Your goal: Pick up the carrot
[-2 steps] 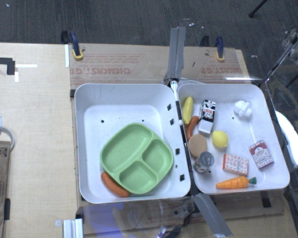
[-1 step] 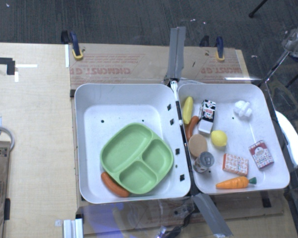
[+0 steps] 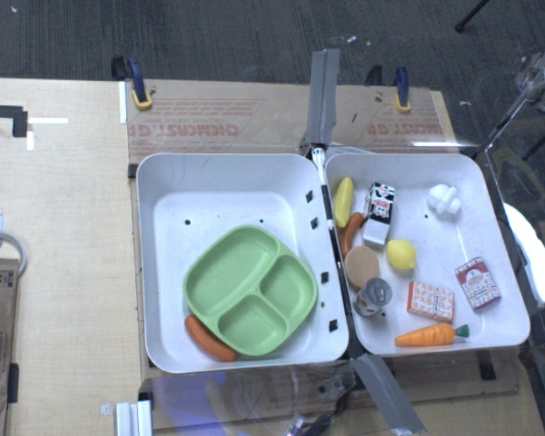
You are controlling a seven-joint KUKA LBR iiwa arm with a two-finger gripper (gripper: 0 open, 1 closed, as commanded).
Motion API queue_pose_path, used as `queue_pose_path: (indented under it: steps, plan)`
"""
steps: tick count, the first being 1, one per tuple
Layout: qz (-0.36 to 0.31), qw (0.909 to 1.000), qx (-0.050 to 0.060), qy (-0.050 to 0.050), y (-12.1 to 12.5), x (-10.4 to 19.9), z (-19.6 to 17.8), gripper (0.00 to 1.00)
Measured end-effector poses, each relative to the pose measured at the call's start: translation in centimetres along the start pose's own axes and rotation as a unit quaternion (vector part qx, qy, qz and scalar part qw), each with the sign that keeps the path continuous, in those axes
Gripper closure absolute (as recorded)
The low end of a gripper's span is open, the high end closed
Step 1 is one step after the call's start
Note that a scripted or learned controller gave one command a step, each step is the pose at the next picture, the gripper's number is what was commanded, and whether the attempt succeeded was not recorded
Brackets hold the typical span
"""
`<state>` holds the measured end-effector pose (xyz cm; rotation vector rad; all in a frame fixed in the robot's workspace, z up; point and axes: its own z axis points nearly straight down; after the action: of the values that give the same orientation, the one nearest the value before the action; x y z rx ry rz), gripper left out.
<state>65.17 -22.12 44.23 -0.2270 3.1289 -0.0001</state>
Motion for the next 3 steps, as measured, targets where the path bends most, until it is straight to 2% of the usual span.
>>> queue_pose_path:
  steps: [1, 2, 3]
  plan:
    - [-0.100, 0.9950, 0.000, 0.000, 1.5, 2.8, 0.0, 1.00]
    - [-0.112, 0.9937, 0.000, 0.000, -0.2, -0.8, 0.1, 1.00]
    - [-0.240, 0.9708, 0.000, -0.001, -0.1, -0.9, 0.0, 1.00]
